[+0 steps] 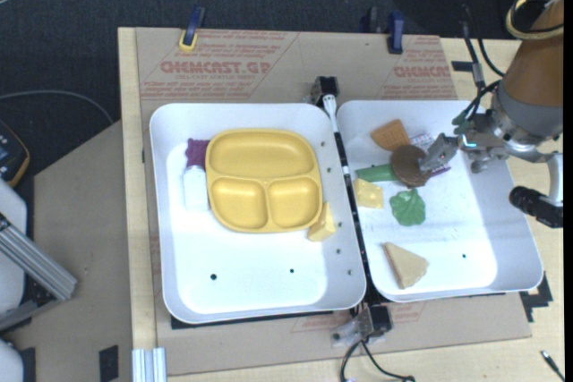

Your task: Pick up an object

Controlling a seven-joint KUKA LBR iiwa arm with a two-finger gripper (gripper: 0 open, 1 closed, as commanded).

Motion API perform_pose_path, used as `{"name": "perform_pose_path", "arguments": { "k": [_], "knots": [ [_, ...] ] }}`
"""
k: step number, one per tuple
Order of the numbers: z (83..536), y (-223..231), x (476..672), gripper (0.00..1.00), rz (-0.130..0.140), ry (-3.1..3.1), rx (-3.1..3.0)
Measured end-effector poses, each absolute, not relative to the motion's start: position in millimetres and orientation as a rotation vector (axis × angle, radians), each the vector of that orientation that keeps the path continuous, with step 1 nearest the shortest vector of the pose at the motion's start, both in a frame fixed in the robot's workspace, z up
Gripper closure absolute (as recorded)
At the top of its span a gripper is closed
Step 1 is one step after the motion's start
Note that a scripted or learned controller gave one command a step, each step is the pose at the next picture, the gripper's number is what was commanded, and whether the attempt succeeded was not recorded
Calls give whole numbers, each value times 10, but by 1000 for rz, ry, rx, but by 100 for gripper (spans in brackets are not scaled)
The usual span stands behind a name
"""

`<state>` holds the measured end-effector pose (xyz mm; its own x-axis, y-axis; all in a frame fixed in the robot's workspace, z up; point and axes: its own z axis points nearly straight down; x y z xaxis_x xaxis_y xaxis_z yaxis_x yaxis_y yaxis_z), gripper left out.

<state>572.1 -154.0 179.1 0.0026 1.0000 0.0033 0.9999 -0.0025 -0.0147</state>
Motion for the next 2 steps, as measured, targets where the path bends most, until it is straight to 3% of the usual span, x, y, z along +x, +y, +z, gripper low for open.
{"name": "perform_pose_path", "arguments": {
  "k": [1,2],
  "knots": [
    [1861,-1540,5753,0,1,-2220,-2220],
    [1221,-1546,5741,0,6,-2216,-2217]
  ]
}}
